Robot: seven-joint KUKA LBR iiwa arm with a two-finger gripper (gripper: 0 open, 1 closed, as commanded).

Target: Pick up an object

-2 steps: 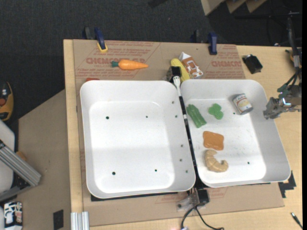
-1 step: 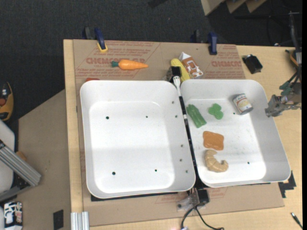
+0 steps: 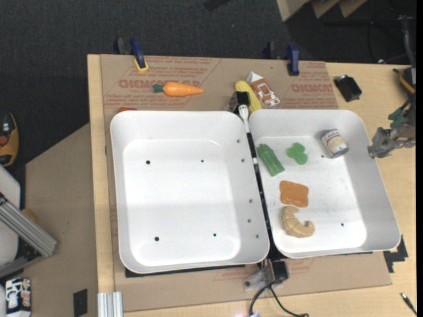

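Gripper [image 3: 390,140] poised just outside the right bin's [image 3: 380,197] far rim, finger spread impossible to tell, nearest pick the small can [image 3: 334,143] just inside that rim, best approached from straight above, clear of the wall.

Dark carpet floor [image 3: 59,18]; tan wooden bench [image 3: 370,84]

Left bin [image 3: 132,137] floor open; right bin [image 3: 370,197] crowded at left and centre, right side free.
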